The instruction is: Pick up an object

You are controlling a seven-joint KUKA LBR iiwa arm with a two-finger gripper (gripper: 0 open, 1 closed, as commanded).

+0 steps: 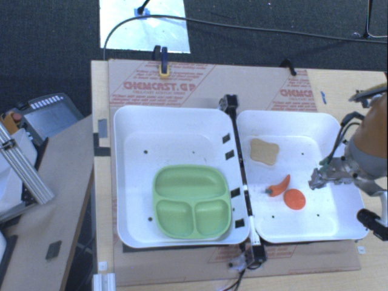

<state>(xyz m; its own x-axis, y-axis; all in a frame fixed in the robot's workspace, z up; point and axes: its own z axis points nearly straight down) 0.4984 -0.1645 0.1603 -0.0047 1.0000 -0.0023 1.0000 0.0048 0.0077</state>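
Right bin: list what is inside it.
The right bin holds a tan bread slice, an orange carrot and an orange disc. The gripper hides some floor.

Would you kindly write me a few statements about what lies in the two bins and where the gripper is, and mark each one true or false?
1. The green divided plate lies in the left bin. True.
2. The slice of toast lies on the green divided plate. False: it lies on the floor of the right bin, towards the far side.
3. The carrot and the orange round piece lie close together in the right bin. True.
4. The gripper is over the left bin. False: it is over the right bin, to the right of the orange round piece.
5. The green divided plate has three compartments. True.
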